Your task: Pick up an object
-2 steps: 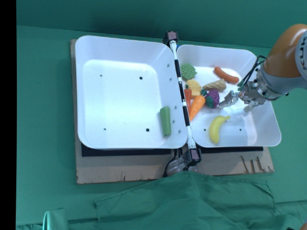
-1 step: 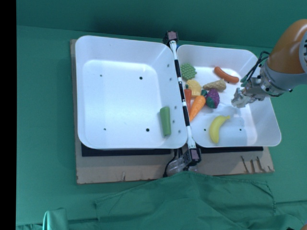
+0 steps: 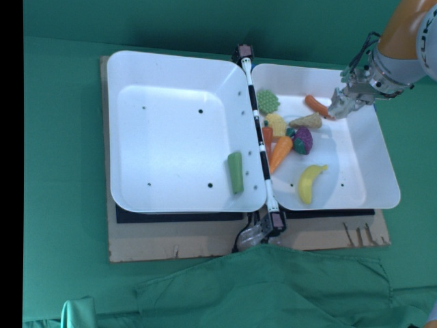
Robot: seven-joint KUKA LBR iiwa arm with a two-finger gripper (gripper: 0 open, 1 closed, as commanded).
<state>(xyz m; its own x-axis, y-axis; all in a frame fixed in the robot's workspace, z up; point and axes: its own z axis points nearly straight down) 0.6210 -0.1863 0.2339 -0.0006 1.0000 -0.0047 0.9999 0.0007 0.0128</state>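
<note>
You have the gripper (image 3: 339,110) low over the right bin (image 3: 382,183), at its far right side, with its tip just beside the small orange carrot (image 3: 315,104). You cannot tell from this angle whether the jaws are wide or narrow, and nothing shows between them.

The carrot lies flat on the bin floor, slanting, with a tan piece (image 3: 306,121) just below it. Further left, the yellow corn (image 3: 276,124), the green bumpy ball (image 3: 268,101), the purple grapes (image 3: 302,141) and the larger carrot (image 3: 280,153) crowd against the divider. The banana (image 3: 309,182) lies apart near the front. A green cucumber (image 3: 235,172) sits in the left bin (image 3: 136,74).

These look like toy plastic food, so expect the small carrot to be light, stiff and smooth, likely to skid or roll if nudged. Take it across its thicker middle, jaws square to its length, not at the tapering end, where it could squirt out.
</note>
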